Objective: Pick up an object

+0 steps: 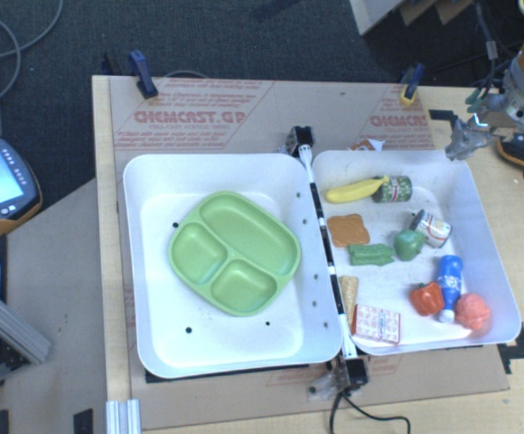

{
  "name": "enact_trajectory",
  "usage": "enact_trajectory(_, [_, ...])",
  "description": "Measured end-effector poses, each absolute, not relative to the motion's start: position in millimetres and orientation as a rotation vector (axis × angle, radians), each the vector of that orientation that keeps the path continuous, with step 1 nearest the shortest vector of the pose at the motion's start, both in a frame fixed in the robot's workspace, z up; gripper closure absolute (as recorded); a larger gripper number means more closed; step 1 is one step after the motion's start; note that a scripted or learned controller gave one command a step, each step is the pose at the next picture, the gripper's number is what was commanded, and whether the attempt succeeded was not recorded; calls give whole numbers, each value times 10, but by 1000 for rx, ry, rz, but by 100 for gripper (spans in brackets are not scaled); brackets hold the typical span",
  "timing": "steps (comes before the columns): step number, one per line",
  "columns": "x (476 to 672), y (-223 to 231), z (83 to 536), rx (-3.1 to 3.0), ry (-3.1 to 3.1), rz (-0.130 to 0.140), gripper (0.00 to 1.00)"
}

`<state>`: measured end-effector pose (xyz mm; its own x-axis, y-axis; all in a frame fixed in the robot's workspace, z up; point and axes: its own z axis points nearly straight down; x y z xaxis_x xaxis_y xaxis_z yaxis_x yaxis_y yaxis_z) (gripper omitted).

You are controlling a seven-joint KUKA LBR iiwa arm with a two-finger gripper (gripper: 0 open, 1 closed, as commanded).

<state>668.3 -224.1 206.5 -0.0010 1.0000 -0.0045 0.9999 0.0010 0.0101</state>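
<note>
The right bin [488,233] holds a yellow banana [353,190], a green can [396,188], a brown toast slice [348,230], a green pickle [371,255], a green pepper [408,244], a small white tin [435,230], a blue bottle [449,281], a red pepper [426,298], a peach-coloured ball [472,312] and a red-and-white box [377,324]. My gripper [462,142] hangs at the far right corner of that bin, just over its rim and apart from every object. Nothing shows under it.
The left bin [149,306] carries a green divided plate [235,253]. A black hinge strip [321,233] runs between the bins. Blue clamps [141,72] [412,83] grip the board's far edge. A tan wedge [348,289] lies by the divider.
</note>
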Motion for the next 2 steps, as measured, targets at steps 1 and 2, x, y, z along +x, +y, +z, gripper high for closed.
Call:
enact_trajectory(1, [6671, -2233, 2016, 2217, 2221, 1, 0])
enact_trajectory(2, [6197, -1820, 771, 2229, 2231, -8, 0])
